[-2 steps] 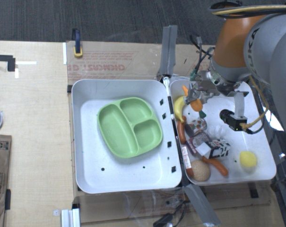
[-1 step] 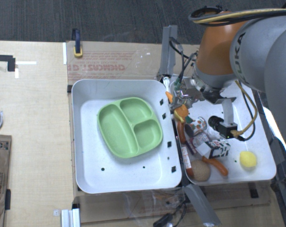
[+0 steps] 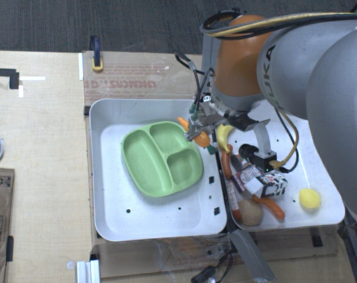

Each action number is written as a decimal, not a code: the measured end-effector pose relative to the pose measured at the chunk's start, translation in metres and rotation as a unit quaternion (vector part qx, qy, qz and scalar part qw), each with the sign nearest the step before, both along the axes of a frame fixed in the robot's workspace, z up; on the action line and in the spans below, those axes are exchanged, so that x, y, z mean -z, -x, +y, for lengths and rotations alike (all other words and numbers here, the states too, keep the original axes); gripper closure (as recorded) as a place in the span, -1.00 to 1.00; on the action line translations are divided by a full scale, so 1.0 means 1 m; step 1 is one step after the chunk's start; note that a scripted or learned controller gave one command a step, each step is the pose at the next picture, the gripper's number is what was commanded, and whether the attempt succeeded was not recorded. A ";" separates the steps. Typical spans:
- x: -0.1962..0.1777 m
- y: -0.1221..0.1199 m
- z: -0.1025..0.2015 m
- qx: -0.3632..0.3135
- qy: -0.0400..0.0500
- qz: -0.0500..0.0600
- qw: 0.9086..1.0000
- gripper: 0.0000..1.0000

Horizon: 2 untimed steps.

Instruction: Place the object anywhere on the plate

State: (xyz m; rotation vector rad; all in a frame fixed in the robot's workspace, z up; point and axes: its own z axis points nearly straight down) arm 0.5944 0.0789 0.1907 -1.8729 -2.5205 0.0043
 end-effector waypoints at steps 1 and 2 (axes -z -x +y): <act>-0.016 0.021 -0.042 -0.037 0.000 0.000 0.999 1.00; -0.016 0.021 -0.041 -0.037 0.000 0.000 0.999 -1.00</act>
